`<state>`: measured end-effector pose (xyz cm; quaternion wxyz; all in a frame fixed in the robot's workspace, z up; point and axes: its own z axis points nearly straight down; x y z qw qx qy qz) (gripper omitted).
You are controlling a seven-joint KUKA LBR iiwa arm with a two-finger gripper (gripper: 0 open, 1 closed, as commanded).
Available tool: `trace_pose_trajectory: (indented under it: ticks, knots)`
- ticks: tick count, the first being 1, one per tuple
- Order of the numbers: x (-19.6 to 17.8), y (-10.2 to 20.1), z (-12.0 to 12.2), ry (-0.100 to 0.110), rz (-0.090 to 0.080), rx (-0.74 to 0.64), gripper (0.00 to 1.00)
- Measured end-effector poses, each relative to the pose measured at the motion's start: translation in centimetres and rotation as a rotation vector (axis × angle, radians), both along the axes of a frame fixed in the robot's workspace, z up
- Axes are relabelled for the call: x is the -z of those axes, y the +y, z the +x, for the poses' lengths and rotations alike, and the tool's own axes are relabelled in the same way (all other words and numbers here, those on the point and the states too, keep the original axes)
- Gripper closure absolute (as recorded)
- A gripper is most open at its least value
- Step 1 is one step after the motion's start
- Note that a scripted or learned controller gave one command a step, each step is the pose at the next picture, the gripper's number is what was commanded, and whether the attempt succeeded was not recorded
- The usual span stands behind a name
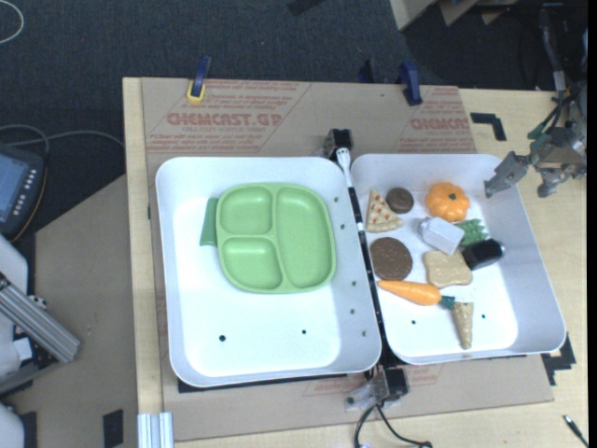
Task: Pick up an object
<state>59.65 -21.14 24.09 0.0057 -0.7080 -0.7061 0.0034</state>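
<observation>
Bench carries two shallow white bins side by side. Left white bin [187,334] holds a pale green plastic tray [276,237] with three compartments, set toward the bin's far half; a darker green tab shows at the tray's left edge.

Right white bin [532,287] holds a cluster of toy food items, all candidates for picking:
- small orange pumpkin [447,201], ribbed, rounded, with a short stem on top, near the far side of the bin.
- triangular pizza slice [380,212], tan with red spots, near the bin's left wall.
- small dark brown round cookie-like disc [400,199], just right of the pizza slice.
- larger brown oval patty [391,259], flat, below the pizza slice.
- white blocky piece [441,234], just below the pumpkin.
- green leafy piece [473,227] beside the white block, partly under a black oblong object [483,253].
- tan bread-like slice [449,270], beside the patty, touching the black object's near end.
- orange carrot [410,292] with a small green tip, lying crosswise below the patty.
- tan cone-shaped piece [464,323], narrow end pointing to the bin's near edge.

Grey two-finger gripper [524,174] sits at the right bin's far right corner, over the rim, well apart from the pumpkin. Fingers look spread, nothing between them.
</observation>
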Motion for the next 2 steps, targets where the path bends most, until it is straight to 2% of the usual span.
trace_pose_trajectory:
  ticks: [1,2]
  knots:
    - [-0.7,0.0,0.3,-0.013,-0.003,-0.003,0.00]
    - [5.6,0.2,0.4,-0.006,-0.001,-0.003,0.00]
